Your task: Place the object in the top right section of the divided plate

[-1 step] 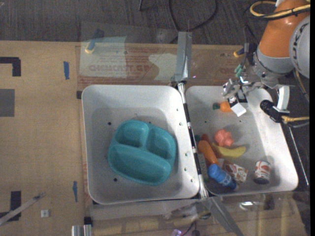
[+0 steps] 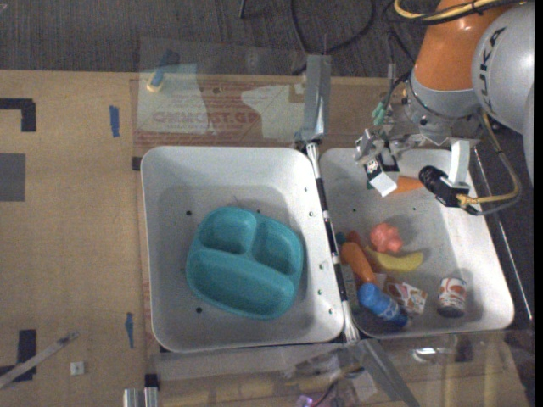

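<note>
A teal plastic divided plate (image 2: 244,263) lay in the left shallow white bin (image 2: 161,253). The right shallow white bin (image 2: 492,270) held a pink lumpy toy (image 2: 386,237) touching a yellow toy banana (image 2: 399,261), an orange bottle-shaped toy (image 2: 360,263), a blue toy (image 2: 380,303) and a small red-and-white can (image 2: 452,296). The two-finger gripper (image 2: 379,170) hung over that bin's far side, beside an orange carrot-like piece (image 2: 407,184).

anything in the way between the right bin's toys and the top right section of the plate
Only the raised rims where the two bins meet lie between. The teal divided plate sits in the left bin, its top right section bare. The hand hangs above the right bin's far end.
</note>
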`<state>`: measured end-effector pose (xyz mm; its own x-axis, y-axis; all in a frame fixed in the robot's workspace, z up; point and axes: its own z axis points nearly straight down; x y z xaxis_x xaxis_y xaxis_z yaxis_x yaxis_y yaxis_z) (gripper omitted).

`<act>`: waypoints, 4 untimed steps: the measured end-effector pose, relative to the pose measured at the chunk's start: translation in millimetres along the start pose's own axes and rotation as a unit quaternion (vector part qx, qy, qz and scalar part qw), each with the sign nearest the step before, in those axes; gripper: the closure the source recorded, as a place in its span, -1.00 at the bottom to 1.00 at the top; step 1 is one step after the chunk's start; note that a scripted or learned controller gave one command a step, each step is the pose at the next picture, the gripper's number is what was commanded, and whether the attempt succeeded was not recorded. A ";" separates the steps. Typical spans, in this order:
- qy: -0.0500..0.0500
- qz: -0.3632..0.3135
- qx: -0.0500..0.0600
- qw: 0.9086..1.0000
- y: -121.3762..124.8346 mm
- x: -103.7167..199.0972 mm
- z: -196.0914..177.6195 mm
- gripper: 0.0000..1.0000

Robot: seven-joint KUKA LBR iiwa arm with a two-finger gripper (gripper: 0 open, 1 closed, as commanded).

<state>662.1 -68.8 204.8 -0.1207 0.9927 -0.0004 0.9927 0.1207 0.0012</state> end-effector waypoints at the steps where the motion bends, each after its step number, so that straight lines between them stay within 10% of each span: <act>1: 0.000 0.000 0.000 1.000 -0.1 -0.1 0.2 -1.00; 2: -0.001 -0.001 -0.002 1.000 1.2 -0.2 -10.9 1.00; 3: -0.001 0.206 -0.001 0.979 -98.3 39.4 -157.4 1.00; 4: 0.000 0.106 0.001 0.994 -148.7 46.8 -28.8 1.00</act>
<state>508.7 -40.2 233.4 0.0905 0.9959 0.0001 0.9959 -0.0905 -0.0017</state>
